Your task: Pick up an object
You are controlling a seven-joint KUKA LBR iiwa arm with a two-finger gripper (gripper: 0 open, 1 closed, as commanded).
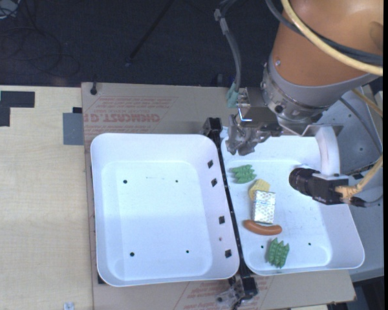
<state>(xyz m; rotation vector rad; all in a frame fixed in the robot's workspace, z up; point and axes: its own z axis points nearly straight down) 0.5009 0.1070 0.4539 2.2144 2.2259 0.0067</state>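
The grey-and-orange arm's two-finger gripper (240, 144) hangs over the upper left corner of the right-hand white plastic bin (349, 254), right of centre in the frame; whether it is spread or closed cannot be told, and nothing shows between its tips. Below it lie the candidates: a small green leafy toy (244, 172), a yellow wedge (259, 187) touching a silvery patterned box (264, 206), an orange-red sausage (262, 228) and a second green toy (277, 252). The left-hand white bin (103, 173) adjoins. Judging by this, no pick is made yet; descent, closing and lifting remain.
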